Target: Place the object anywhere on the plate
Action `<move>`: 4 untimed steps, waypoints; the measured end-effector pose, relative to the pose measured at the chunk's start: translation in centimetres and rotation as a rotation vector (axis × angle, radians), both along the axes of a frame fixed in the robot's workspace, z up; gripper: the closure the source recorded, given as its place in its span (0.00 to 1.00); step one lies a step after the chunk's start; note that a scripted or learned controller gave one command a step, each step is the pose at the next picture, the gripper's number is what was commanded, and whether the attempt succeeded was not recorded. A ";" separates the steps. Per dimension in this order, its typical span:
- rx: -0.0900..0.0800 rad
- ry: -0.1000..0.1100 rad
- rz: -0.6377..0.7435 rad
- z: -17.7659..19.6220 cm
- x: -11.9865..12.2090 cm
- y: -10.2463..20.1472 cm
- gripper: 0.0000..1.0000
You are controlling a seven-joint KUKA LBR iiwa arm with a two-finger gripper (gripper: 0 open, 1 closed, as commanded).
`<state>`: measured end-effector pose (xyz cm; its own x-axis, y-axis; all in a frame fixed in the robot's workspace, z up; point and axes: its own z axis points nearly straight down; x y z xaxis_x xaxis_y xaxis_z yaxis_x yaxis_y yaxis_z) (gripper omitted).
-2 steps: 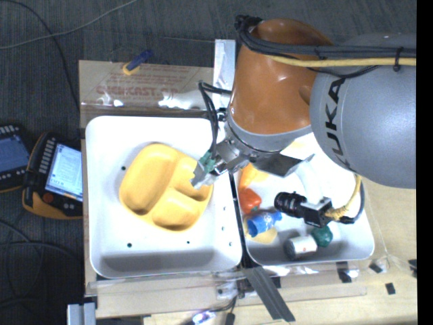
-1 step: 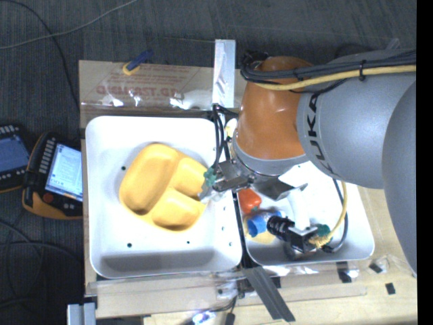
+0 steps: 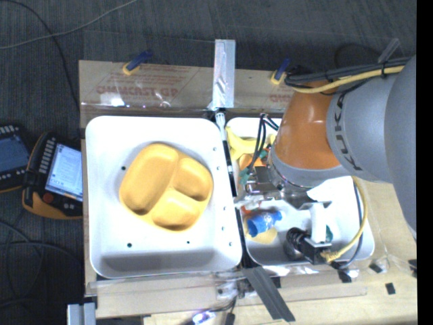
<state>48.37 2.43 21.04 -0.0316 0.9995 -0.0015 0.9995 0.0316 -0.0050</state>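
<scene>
A: So where's everything at? A yellow divided plate (image 3: 166, 185) is seen in the middle of the left bin (image 3: 101, 249).

B: The arm (image 3: 318, 137) is parked over the right bin (image 3: 362, 246). A blue object (image 3: 259, 223) is spotted near that bin's left wall, beside yellow stuff (image 3: 238, 143). The gripper (image 3: 260, 185) is mostly hidden, so its grip can't be told.

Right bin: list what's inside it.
In the right bin, under the arm: a blue object and something yellow. The arm covers the rest.
</scene>
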 end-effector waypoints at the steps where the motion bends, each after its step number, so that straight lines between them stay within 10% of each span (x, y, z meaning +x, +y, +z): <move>1: -0.002 -0.002 0.068 4.0 6.4 5.5 1.00; 2: -0.002 0.002 -0.050 -0.3 -0.1 10.4 1.00; 3: -0.001 0.002 0.054 -5.6 1.7 18.3 1.00; 4: 0.001 0.001 0.098 -9.7 -0.1 11.5 1.00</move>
<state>48.26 13.91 11.33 -0.1292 0.9916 -0.0003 0.9916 0.1292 -0.0060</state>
